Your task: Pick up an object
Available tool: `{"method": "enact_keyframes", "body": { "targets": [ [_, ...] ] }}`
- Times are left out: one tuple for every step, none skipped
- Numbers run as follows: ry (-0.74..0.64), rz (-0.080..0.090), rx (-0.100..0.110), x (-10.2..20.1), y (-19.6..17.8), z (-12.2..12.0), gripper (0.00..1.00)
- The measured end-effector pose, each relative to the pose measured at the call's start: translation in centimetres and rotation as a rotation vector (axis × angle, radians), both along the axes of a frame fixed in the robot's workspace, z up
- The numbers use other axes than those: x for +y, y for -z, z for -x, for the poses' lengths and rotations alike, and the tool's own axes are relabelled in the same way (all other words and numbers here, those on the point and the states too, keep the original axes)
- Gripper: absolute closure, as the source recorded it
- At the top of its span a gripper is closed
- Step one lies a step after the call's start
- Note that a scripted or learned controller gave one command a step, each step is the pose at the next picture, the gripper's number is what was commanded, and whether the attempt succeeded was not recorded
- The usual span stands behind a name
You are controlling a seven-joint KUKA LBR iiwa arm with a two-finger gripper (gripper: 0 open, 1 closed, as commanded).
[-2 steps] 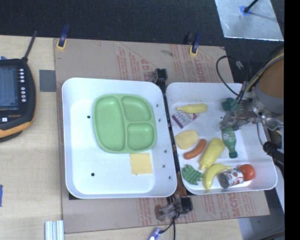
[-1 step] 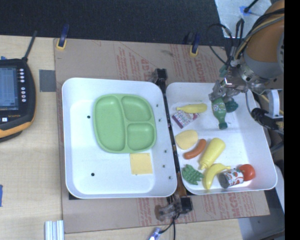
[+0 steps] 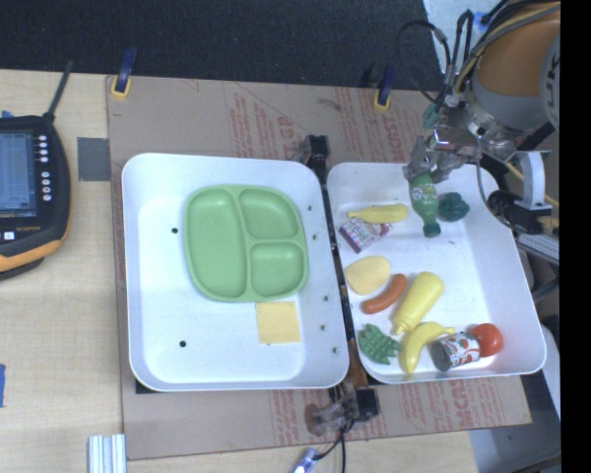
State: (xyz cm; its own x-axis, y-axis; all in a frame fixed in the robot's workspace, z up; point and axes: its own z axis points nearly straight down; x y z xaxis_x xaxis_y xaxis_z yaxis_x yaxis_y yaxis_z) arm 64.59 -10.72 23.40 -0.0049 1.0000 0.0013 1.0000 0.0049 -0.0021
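My gripper [image 3: 426,168] hangs over the back of the right bin [image 3: 517,264]. It is shut on the top of a small green bottle [image 3: 426,205], which slants down below the fingers. A dark green lump [image 3: 455,206] lies just right of the bottle. The arm's orange band and grey wrist rise to the upper right.
The right bin also holds a yellow corn piece [image 3: 379,214], a packet [image 3: 360,233], a potato-like piece [image 3: 367,274], a sausage [image 3: 384,294], a yellow bottle [image 3: 418,301], a banana [image 3: 421,345], a can [image 3: 455,351] and a tomato [image 3: 487,339]. In the left bin [image 3: 148,294] lie a green divided plate [image 3: 246,241] and a cheese slice [image 3: 278,322]. A control pendant [image 3: 15,190] sits far left.
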Motion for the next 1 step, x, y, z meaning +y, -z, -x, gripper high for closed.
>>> {"method": "enact_keyframes", "body": {
  "targets": [
    [0.002,0.002,0.002,1.28,-0.16,4.73,1.00]
  ]
}}
